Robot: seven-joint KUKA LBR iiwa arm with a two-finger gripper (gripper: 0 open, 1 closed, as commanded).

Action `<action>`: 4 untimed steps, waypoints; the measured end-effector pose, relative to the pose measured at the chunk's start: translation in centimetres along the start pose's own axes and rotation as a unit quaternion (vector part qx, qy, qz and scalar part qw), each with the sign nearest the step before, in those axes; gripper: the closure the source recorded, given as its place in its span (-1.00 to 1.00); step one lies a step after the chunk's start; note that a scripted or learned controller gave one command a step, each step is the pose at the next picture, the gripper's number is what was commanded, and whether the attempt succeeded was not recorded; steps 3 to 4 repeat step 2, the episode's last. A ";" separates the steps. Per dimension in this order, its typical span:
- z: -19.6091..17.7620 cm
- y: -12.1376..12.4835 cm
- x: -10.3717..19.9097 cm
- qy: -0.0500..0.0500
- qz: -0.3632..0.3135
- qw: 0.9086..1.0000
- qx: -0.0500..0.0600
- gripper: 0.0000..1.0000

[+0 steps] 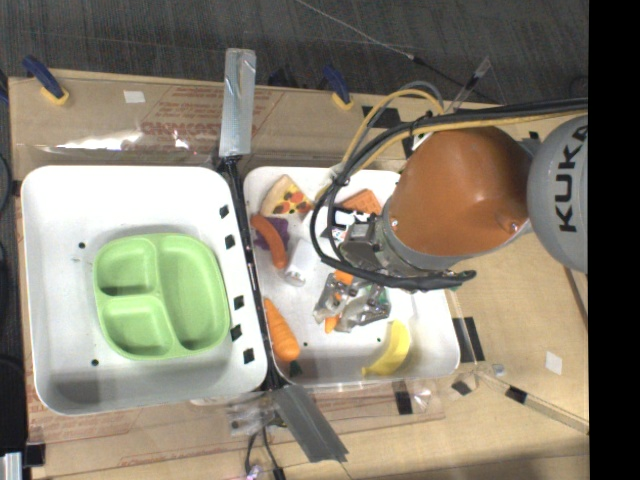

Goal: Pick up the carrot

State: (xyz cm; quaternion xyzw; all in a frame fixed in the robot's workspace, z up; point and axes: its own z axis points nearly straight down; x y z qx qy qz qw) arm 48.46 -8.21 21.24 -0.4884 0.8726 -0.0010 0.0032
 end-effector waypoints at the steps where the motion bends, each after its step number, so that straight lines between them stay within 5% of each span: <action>1: -1.6 1.4 -0.9 0.001 -0.052 0.999 -0.001 1.00; 2: -3.5 2.4 -2.7 0.000 -0.146 0.989 -0.001 1.00; 4: -3.5 2.4 -2.7 0.000 -0.146 0.989 -0.001 1.00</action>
